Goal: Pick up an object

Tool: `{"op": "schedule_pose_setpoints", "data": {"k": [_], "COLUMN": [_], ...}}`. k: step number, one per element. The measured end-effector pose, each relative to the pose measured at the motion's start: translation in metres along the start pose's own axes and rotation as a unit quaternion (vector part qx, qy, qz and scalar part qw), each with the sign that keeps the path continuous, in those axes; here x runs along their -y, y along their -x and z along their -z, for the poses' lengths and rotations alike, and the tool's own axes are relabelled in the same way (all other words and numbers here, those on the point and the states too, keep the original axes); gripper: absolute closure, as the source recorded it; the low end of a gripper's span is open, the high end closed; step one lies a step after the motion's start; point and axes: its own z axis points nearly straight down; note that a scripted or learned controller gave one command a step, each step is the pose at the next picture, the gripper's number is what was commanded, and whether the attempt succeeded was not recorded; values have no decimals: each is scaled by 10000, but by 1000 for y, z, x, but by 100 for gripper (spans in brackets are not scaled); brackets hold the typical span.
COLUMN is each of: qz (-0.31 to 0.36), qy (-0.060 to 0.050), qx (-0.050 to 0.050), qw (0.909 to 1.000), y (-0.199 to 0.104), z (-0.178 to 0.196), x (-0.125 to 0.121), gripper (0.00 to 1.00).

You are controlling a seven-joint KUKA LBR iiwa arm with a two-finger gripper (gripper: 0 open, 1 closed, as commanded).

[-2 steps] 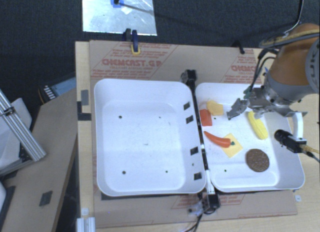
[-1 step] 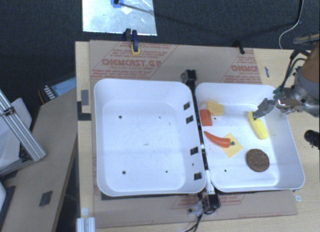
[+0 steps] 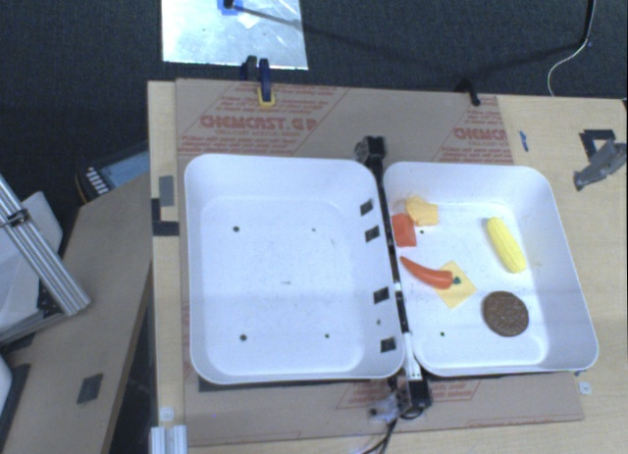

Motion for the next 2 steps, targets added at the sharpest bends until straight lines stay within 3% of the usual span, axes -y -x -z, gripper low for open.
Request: {"op": "schedule_pose_setpoints", "data": {"k": [1, 2], "qz": [3, 34], "qy": [-83, -53], "qx": [-37, -26], "qw": [10000, 10000], "y": [-2, -2], "z": [-9, 32], "x": [59, 32], "gripper": [0, 0]}}
